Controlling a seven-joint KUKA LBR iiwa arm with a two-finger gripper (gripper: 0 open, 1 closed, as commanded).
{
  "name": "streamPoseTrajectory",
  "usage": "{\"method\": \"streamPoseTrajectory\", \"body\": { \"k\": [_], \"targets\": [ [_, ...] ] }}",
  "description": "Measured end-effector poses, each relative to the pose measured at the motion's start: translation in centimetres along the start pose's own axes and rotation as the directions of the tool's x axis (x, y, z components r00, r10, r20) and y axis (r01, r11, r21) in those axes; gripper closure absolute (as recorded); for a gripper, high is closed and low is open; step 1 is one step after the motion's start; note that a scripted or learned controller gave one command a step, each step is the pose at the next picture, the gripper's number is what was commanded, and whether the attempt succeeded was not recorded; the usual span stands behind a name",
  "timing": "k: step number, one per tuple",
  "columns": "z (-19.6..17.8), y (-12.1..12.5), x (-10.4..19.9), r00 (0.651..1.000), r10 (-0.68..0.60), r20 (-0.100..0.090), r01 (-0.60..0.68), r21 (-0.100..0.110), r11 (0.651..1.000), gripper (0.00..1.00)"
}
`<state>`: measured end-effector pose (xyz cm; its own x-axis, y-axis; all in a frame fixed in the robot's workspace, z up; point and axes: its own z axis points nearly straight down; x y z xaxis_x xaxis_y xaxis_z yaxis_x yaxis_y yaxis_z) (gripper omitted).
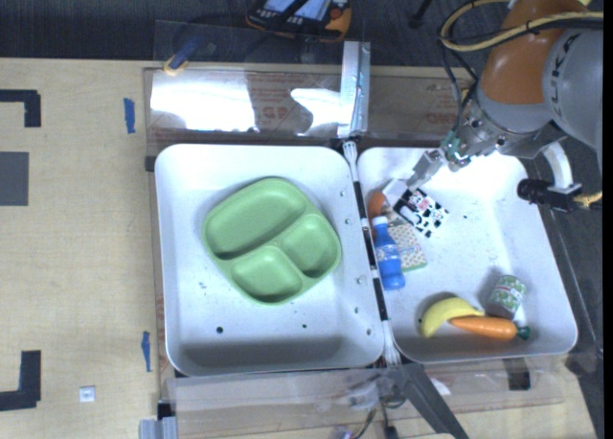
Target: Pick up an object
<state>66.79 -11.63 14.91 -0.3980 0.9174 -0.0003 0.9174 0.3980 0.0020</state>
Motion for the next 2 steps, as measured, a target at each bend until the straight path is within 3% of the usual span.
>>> {"method": "streamPoseTrajectory", "body": {
  "k": [1, 2],
  "targets": [
    [3.5, -0.3, 1.1, 0.994, -0.105, 0.013, 0.105, -0.021, 0.994, 0.0],
    [5.1, -5.0, 3.9, 0.944, -0.33, 0.016, 0.331, -0.015, 0.944, 0.0]
  ]
}}
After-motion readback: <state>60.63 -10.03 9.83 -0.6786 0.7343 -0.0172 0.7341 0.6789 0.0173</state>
